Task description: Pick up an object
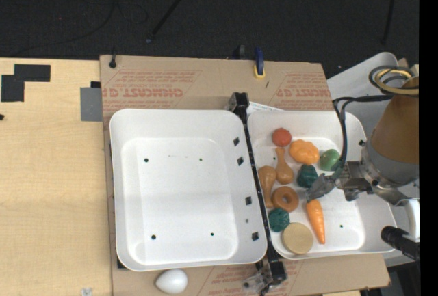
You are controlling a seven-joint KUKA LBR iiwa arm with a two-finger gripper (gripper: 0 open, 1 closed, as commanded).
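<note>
**The arm is down in the toy bin, about to try a grab**

The arm [400,144] comes in from the right side of the frame. Its gripper [323,185] is low in the right bin [342,236], in the middle right of the frame. The gripper is dark and small here, so I cannot tell if its fingers are wide or narrow. Nothing shows between them.

The things to pick are all in the right bin. Just beside the gripper tip is a dark teal lump [307,174]. Just below the tip lies a carrot [315,219], pointing down. A brown ring like a donut [285,199] sits to the left of the tip. Higher up are a red ball [281,137], an orange lump [304,151] and a green ball [330,159]. A tan pear shape [283,166] is near the bin's left wall. A round cream disc [298,238] and another teal lump [278,220] sit at the bottom. The left bin [130,151] is big and white. A white egg [171,281] lies outside it, at the bottom of the frame.

I think this is the reaching step, and no toy is lifted yet. Next, the fingers need to go around one toy, likely the teal lump or the carrot, squeeze it, and go up. The toys are crowded, so a finger may bump a neighbor.
</note>
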